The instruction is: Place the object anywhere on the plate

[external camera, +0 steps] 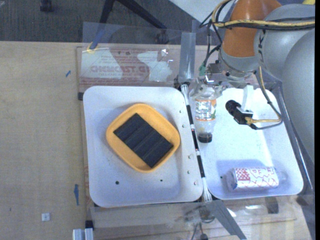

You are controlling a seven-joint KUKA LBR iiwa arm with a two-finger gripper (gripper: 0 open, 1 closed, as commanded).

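Note:
A yellow plate (143, 136) lies in the left bin (100, 174) with a flat black ribbed slab (143, 140) on it. A clear plastic bottle (205, 115) with an orange label hangs dark cap down over the left edge of the right bin (270, 149), just right of the divider between the bins. My gripper (207, 88) is directly above it, shut on the bottle's upper end. The bottle is to the right of the plate, roughly a bottle's length from its rim.
A red-and-white checkered packet (253, 178) lies in the right bin's front corner. A black cable plug (238, 111) with a yellow lead dangles beside the wrist. A clear panel and a printed sheet (125, 66) stand behind the left bin.

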